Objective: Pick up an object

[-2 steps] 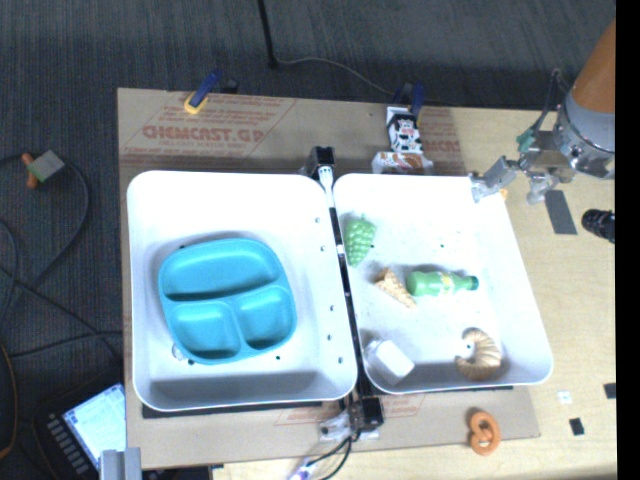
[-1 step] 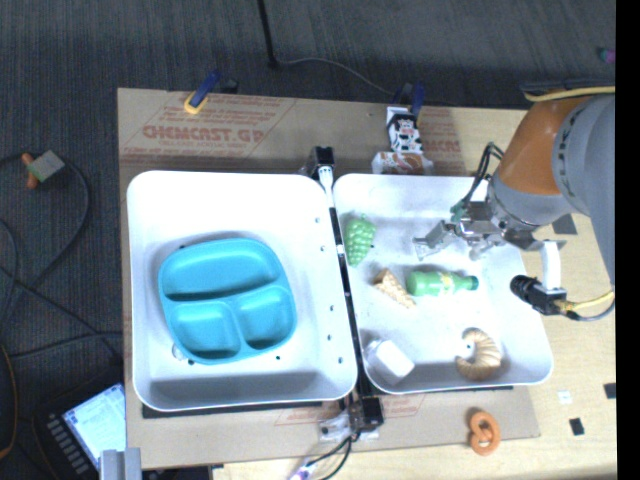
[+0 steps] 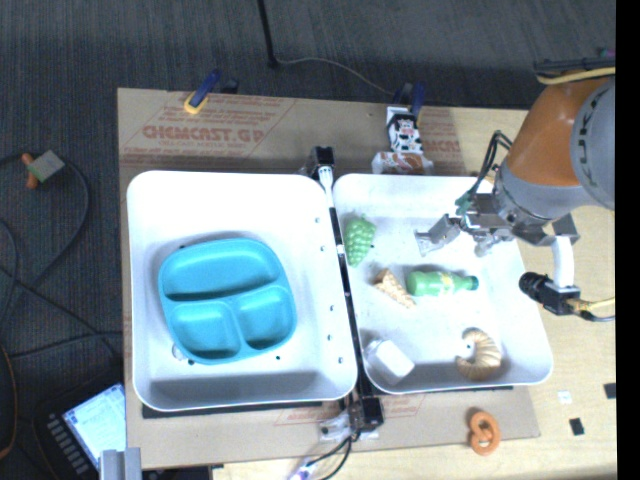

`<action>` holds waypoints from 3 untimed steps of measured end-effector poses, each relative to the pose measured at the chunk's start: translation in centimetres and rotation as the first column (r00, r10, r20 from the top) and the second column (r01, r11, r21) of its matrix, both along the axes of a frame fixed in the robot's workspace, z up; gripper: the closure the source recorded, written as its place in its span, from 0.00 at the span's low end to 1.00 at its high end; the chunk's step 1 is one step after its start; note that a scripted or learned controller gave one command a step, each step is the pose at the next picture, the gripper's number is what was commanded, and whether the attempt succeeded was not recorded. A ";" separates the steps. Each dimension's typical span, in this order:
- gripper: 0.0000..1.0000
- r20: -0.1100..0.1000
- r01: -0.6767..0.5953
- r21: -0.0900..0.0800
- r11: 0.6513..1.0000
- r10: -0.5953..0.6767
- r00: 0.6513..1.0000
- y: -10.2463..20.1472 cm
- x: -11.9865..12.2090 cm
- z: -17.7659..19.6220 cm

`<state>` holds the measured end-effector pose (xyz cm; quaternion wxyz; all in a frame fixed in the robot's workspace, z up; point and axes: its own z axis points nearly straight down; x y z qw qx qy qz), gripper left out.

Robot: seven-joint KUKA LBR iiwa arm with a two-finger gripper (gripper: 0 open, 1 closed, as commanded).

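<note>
In the right bin (image 3: 520,368) lie a green bottle (image 3: 440,284) on its side, a bumpy green toy (image 3: 359,236), a tan cone-shaped shell (image 3: 394,288), a white block (image 3: 390,359) and a brown croissant-like toy (image 3: 482,353). My gripper (image 3: 462,236) hangs over the bin's upper right part, just above the green bottle and apart from it. It is open, with nothing between its fingers (image 3: 437,233).
The left bin (image 3: 150,198) holds a blue divided tray (image 3: 228,298). A small orange pretzel-like toy (image 3: 484,430) lies on the bench in front of the right bin. Clamps and a small figure (image 3: 404,133) stand at the bench's far edge.
</note>
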<state>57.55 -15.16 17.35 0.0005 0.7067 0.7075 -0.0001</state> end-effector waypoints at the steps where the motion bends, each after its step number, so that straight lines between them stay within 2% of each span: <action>1: 0.00 0.000 0.000 -0.001 1.000 0.000 1.000 -1.0 4.6 -8.2; 2: 0.00 0.001 -0.001 0.000 1.000 0.001 1.000 5.4 7.2 -4.7; 3: 1.00 0.000 -0.001 -0.002 1.000 0.001 1.000 5.3 7.2 -3.7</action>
